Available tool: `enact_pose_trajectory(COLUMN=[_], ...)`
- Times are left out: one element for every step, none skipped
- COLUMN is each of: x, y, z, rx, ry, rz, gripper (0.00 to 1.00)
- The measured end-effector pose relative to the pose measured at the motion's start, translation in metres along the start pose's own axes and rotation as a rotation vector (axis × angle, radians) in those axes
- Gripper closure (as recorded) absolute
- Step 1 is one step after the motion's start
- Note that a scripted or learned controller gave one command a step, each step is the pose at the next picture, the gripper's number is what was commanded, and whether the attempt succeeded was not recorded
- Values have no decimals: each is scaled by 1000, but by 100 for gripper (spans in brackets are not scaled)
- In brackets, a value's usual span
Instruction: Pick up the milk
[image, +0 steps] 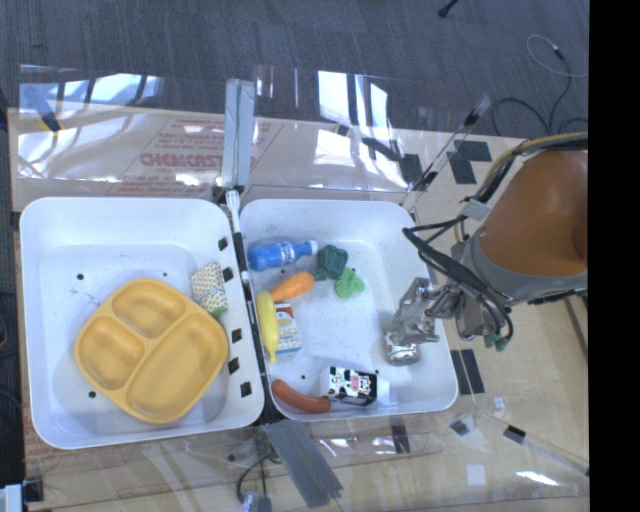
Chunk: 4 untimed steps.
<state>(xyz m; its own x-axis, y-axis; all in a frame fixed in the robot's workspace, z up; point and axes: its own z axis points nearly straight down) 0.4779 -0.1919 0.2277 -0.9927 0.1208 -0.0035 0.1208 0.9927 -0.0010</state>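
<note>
Gripper (404, 345) hangs low over the right bin's (420, 215) right side, nothing visibly between its fingers; whether they are spread or closed is hard to tell. Below and to its left, near the front wall, the milk (351, 384) carton lies on its side, apart from it. A sausage (299, 398) lies just left of the carton.

The milk carton (352, 385) lies in the right bin (420, 225), near edge, apparently touching the sausage (299, 398).
</note>
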Motion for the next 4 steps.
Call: enact_pose_trajectory(x=[-2,-2,-49,-17], y=[-18,-17,25,-17], z=[-11,6,-3,11], rx=[0,-1,-1,-2], ry=[1,4,-1,2], rz=[-106,-208,-646,-822], gripper=[100,100,100,100])
